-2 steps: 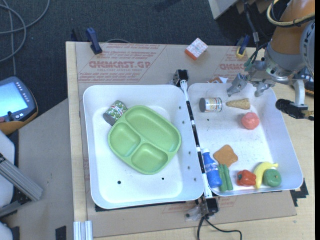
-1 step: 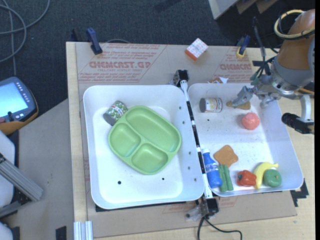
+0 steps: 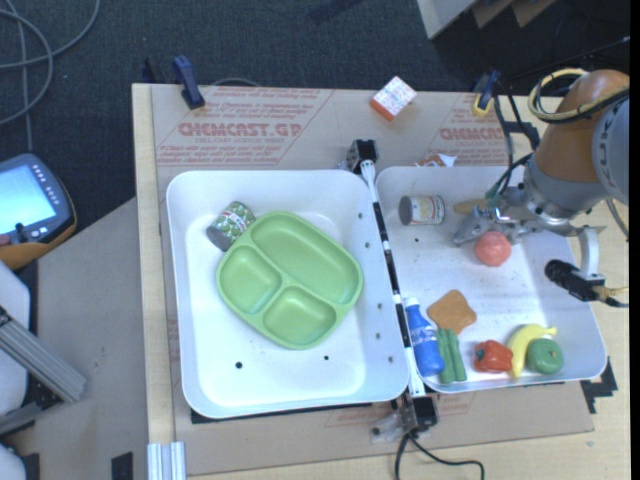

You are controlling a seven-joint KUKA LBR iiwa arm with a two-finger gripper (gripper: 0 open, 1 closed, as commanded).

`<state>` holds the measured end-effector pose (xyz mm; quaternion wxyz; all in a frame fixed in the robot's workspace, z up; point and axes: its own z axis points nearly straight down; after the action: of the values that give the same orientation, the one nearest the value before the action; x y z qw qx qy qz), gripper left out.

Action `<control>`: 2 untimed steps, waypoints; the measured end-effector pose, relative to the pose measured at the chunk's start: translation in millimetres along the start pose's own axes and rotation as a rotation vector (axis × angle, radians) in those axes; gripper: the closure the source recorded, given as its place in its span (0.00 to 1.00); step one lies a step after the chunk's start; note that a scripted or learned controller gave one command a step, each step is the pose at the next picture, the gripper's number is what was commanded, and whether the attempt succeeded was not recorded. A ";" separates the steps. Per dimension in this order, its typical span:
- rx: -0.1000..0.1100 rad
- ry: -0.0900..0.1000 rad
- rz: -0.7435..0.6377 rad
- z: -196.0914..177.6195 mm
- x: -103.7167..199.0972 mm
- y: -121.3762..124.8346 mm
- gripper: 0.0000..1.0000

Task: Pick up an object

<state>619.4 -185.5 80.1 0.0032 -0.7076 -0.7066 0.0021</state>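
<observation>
In the right bin (image 3: 590, 313), my gripper (image 3: 491, 230) hangs low over a pink-red round fruit (image 3: 493, 251). It is open, and its grey fingers (image 3: 466, 234) spread to either side of the fruit's top. The fruit rests on the bin floor, with its upper edge partly covered by the gripper. A small can (image 3: 423, 209) lies on its side just left of the gripper. Along the near side of the bin lie an orange cracker (image 3: 453, 311), a blue bottle (image 3: 421, 339), a green stick (image 3: 451, 357), a red pepper (image 3: 491, 356), a banana (image 3: 527, 339) and a green apple (image 3: 546, 357).
The left bin (image 3: 195, 298) holds a green divided plate (image 3: 289, 279) with a small patterned cup (image 3: 231, 224) at its upper left corner. A small orange-and-white box (image 3: 393, 97) sits on the bench behind the bins. The grey arm (image 3: 570, 158) comes in from the right above the right bin's far corner.
</observation>
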 end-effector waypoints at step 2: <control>-0.009 -0.001 -0.002 -15.2 54.4 -20.8 1.00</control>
<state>598.8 -131.1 95.5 -0.0005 -0.7070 -0.7072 -0.0006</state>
